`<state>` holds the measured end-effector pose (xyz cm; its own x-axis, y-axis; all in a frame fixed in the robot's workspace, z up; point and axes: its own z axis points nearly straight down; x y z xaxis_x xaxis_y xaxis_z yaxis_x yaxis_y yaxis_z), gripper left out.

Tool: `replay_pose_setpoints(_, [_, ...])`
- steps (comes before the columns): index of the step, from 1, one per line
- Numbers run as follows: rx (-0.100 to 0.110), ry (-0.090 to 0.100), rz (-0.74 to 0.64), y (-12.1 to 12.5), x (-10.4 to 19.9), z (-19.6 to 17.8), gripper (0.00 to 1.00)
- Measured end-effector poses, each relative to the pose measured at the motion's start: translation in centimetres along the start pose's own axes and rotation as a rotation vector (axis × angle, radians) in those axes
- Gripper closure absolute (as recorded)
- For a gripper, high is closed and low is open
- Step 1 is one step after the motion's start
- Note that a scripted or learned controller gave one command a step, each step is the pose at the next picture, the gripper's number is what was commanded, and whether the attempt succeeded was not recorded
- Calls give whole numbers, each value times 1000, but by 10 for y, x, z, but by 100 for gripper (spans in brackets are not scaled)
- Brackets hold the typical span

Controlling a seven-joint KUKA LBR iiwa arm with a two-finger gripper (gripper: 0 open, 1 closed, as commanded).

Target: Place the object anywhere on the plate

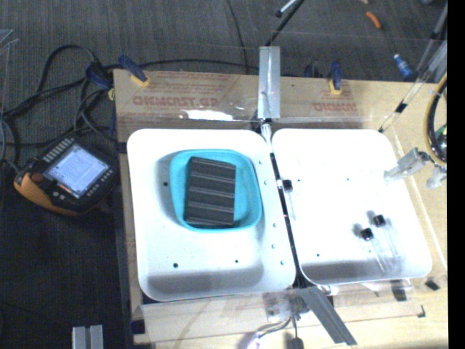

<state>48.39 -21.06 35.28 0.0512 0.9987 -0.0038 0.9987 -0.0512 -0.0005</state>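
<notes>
Claw (409, 164) well apart from ribbed block (211, 191), lengthwise near-to-far on plate (249, 195)

looking like smooth, slightly glossy white plastic: the left bin (145, 260) and the right bin (327, 158). appearing as smooth plastic in bright blue: the plate (251, 195). showing a dark grey, matt, ribbed surface: the block (211, 191) lying on it. reading as bare, matt, pale wood: the bench (189, 97). gleaming like brushed metal: the upright bar (269, 82) between the bins. seeming clear and glassy: the small tube (385, 246).
</notes>
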Motion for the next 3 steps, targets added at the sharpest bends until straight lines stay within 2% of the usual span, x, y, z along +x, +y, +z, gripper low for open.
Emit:
replay_pose_setpoints(1, [3,2,116,-2,43,78,0])
replay_pose_setpoints(2, [3,1,167,3,-7,120,0])
replay_pose_setpoints(3, [5,3,352,-4,61,177,0])
